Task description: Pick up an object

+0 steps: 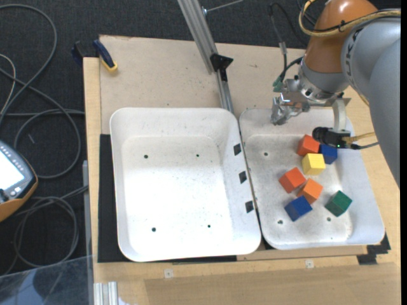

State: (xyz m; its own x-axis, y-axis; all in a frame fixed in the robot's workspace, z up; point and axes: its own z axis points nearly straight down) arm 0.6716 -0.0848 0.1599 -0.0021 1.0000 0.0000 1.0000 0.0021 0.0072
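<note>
your claw hangs over the far rim of the right bin; you cannot tell how it stands, it's too small and blurred. the blocks lie below and right of it: nearest the orange block, then yellow block, with a blue block partly hidden behind.

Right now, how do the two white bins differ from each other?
The left bin is the larger one in this view and has dark specks on its floor; the right bin looks smaller. The right bin holds the colored blocks, such as the yellow block and the green block, and the claw hangs over its far edge. Both are shallow, white and round-cornered.
</note>
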